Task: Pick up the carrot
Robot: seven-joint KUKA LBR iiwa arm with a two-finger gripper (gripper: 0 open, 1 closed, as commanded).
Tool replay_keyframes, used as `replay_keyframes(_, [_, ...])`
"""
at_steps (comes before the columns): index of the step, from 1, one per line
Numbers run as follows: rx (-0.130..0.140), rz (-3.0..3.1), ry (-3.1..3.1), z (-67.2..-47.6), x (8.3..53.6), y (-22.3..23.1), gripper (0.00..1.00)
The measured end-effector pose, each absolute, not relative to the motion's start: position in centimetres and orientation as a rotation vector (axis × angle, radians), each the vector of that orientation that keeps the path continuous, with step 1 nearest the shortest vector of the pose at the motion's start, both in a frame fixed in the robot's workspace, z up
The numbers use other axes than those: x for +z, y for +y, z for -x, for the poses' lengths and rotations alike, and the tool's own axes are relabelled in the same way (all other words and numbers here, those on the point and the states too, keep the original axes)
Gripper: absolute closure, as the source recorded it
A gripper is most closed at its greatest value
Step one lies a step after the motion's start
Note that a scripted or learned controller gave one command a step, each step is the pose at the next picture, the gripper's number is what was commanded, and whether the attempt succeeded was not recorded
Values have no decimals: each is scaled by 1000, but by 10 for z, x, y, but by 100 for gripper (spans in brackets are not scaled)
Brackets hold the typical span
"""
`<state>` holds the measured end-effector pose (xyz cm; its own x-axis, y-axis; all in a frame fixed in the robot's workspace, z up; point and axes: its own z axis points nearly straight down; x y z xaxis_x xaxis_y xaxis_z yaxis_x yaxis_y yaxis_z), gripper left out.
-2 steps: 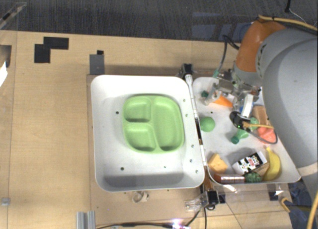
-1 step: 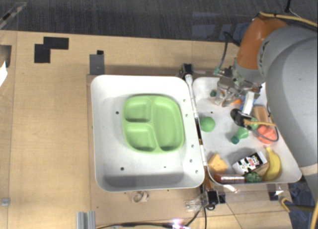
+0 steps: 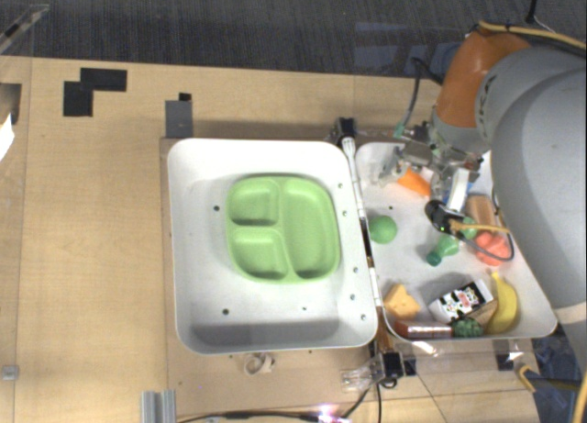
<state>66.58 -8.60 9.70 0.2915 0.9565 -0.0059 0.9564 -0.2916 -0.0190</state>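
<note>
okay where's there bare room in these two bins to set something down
Left bin: bare white floor rings the green divided plate, widest along the near edge below it and on the strip at its left. Right bin: crowded. The gripper hangs over the carrot, with the green ball, banana and cheese wedge around. Small bare patch between ball and cheese.

The end effector (image 3: pixel 438 173) hangs over the right bin (image 3: pixel 385 157), just beside the orange carrot (image 3: pixel 415 182). The left bin (image 3: pixel 188 228) holds a green divided tray (image 3: pixel 281 228) on the tabletop (image 3: pixel 83 256).
</note>
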Motion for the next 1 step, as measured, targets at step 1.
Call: replay_keyframes(1, [27, 2509, -1873, -667, 108, -85, 100])
